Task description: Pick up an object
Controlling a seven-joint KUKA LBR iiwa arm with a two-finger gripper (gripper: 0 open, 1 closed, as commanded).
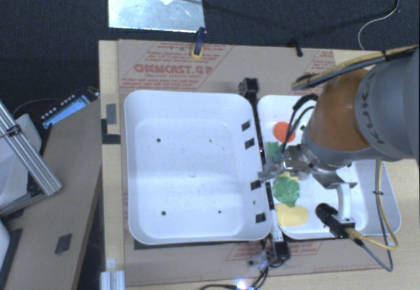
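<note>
A leafy green toy object (287, 189) is seen in the right shallow white bin (369, 215), between a yellow rounded piece (291, 216) and a small orange-red ball (283, 130). The grey arm's gripper (281, 168) is placed just above it, its state not discernible. "CHEMCAST GP" is printed on the brown board (172, 67) behind the left white bin (190, 164).

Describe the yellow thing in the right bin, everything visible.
The yellow object is a small, rounded, soft-looking lump, plain pale yellow, material unclear. It lies flat on the floor of the right bin, in the near corner by the divider between the bins. Its far edge meets or slightly tucks under a green object. The arm hangs above and beyond it; nothing grips it.
</note>
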